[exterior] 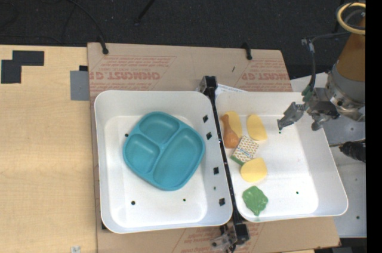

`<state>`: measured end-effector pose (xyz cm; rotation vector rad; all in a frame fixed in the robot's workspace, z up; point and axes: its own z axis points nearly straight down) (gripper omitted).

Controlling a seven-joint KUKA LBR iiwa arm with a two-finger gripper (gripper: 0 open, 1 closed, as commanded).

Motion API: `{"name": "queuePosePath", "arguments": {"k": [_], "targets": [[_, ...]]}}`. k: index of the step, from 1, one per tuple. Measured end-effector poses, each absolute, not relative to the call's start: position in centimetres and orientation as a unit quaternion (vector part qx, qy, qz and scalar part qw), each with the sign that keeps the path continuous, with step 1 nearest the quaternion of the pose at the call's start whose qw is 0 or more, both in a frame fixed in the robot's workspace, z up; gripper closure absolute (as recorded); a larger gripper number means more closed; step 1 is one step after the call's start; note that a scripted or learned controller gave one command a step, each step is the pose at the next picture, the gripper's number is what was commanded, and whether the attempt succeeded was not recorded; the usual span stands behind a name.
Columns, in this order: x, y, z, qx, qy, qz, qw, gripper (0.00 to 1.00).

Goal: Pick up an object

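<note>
Two-finger gripper (300, 114) seen over right white bin (322, 186), fingers spread, nothing held. Nearest target: pale yellow oval piece (257, 127), at bin's left side beside orange-brown drumstick-shaped toy (229, 132). Descent best centred over oval, jaws straddling narrow width, neighbours avoided.

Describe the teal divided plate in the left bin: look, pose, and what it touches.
The teal plate is a rounded, plastic-looking tray with three moulded compartments: two smaller ones on its upper-left half and one larger at the lower right. It lies flat, right side up, turned at an angle, near the middle of the left bin floor. It holds nothing, and nothing but the bin floor touches it. It looks whole and clean.
</note>
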<state>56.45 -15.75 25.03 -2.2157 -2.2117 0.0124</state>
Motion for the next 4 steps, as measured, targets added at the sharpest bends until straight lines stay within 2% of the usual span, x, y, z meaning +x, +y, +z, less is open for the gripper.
{"name": "queuePosePath", "arguments": {"k": [1,3,4], "targets": [[56.7,-15.8,25.7,-0.707,-0.707,0.0005,0.0,0.0],[58.0,-15.7,16.0,-0.707,-0.707,0.0022,0.003,0.0],[57.5,-15.1,11.5,-0.708,-0.707,0.002,0.004,0.0]]}}
